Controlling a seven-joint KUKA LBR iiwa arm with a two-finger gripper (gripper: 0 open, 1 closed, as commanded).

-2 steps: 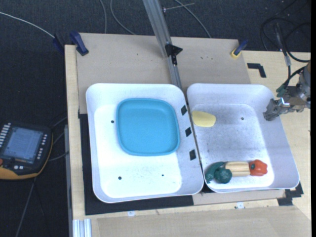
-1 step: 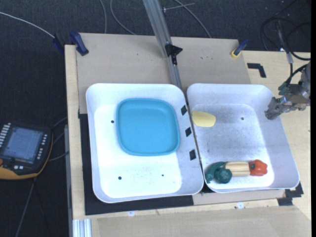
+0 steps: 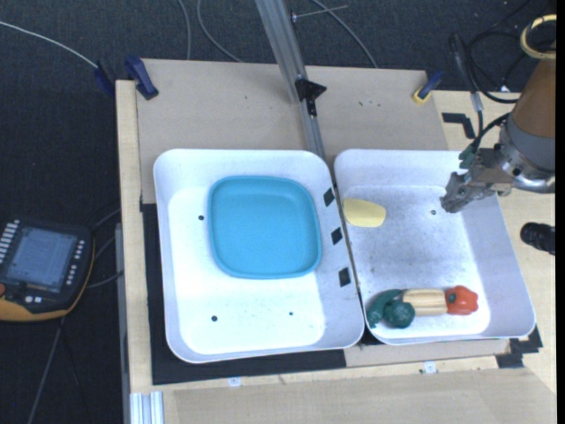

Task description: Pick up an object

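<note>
gripper point(image 3: 461, 194) sits over the right bin's point(image 3: 415, 246) upper right edge; can't tell its open/closed state from here. nearest target: yellow piece point(image 3: 364, 213), off to its left near the divider. green/wood/red toy point(image 3: 422, 304) lies lengthwise along the near wall.

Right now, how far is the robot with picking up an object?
Nothing looks picked yet. The gripper hangs over the right bin, carrying nothing visible. The yellow piece and the toy vegetables lie in that bin; the blue plate sits in the left bin.
</note>
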